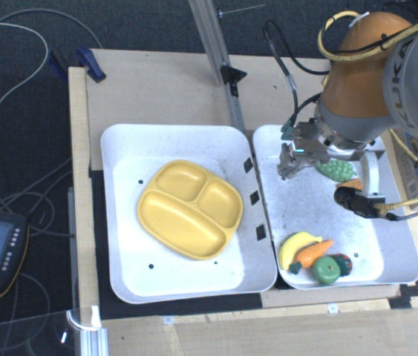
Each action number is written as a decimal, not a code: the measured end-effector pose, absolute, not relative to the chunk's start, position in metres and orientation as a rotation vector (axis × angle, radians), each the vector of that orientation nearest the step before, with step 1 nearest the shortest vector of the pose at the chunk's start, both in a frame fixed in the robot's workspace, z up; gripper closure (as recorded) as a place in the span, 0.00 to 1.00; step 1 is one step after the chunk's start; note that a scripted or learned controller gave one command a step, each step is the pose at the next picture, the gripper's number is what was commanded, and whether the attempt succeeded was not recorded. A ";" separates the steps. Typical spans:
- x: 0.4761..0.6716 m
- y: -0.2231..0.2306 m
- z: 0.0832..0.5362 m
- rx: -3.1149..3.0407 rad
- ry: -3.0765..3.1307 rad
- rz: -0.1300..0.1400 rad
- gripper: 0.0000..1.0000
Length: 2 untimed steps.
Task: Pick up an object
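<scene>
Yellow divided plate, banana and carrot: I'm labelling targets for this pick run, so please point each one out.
yellow divided plate (190,208): camera view, on the ridge between its compartments.
banana (292,246): camera view, middle of its curved body.
carrot (314,253): camera view, middle of its orange body.

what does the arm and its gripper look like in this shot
The arm is grey, bulky and rounded, with a broad orange band above the wrist. Yellow and black cables loop around the orange section. Below it sits a dark metallic gripper with a small teal light on its body.
</scene>
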<state>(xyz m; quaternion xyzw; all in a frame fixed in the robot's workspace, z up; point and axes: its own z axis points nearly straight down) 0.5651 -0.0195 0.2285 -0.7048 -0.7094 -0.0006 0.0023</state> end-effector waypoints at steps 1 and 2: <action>0.545 0.034 0.220 -2.210 -2.224 0.002 1.00; 0.526 0.095 0.227 -2.208 -2.226 0.000 1.00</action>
